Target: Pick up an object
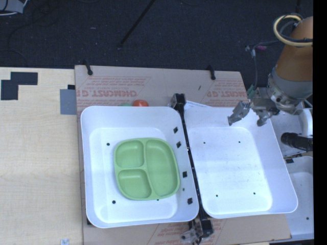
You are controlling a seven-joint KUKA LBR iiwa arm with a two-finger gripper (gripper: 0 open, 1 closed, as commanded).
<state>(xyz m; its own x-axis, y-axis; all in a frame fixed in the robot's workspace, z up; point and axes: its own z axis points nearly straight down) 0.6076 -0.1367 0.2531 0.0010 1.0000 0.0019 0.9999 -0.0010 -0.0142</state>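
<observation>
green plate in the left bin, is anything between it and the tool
Only the raised divider where the two bins meet. The tool hangs over the right bin's far right corner; the green plate lies flat in the left bin, nothing on it.

A: Arm (295, 60) position?

B: Enters at about 2 o'clock in the camera view. Orange band uppermost, grey wrist section just below it, pointing down and toward 9 o'clock.

A: Tool (250, 116)?

B: Sits at the wrist's lower end, near 3 o'clock of frame centre. Two fingers (238, 114) spread apart, tips angled downward, nothing between them.
</observation>
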